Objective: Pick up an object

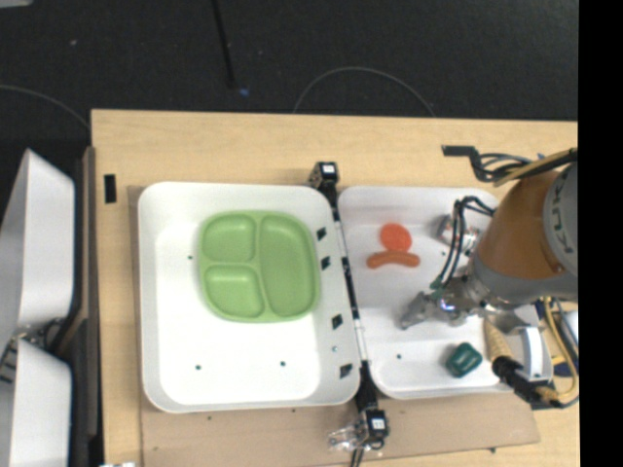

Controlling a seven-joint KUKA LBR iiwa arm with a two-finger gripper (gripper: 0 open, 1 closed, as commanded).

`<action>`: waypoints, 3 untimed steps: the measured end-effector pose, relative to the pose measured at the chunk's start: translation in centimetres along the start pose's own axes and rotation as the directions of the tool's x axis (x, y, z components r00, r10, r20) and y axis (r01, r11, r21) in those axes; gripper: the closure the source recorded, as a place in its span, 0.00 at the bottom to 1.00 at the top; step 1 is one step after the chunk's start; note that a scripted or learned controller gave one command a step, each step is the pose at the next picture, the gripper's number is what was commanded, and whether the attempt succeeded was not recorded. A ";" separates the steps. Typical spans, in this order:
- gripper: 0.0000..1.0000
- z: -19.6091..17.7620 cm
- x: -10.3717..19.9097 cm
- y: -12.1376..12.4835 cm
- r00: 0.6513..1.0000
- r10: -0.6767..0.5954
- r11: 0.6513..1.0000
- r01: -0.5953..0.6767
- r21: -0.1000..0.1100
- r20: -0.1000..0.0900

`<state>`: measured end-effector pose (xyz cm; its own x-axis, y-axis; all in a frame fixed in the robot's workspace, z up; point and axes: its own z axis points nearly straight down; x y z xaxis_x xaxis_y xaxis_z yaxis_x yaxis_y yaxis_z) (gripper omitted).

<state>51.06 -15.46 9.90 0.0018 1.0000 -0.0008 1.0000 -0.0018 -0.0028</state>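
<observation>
Camera view: round divided green plate (260, 265), glossy orange toy (393, 244).

orange piece (393, 245), green block (463, 359), right bin (389, 377)

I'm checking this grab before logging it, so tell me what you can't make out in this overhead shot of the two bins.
- Gripper, camera view: small and blurred, so whether it is open or shut is unclear.
- Right bin: the arm covers its right part.
- Green object: too small to identify.
- Orange object: shape is clear, but what it is stays unclear.
</observation>
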 end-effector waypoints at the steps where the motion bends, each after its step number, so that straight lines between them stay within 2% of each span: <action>1: 1.00 -1.4 -0.1 0.2 1.000 0.007 1.000 -0.007 -0.006 0.000; 3: 1.00 -14.0 0.1 0.2 1.000 -0.005 1.000 0.005 -0.012 0.002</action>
<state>51.29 -15.32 23.90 -0.0033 1.0000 -0.0031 0.9999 0.0033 0.0096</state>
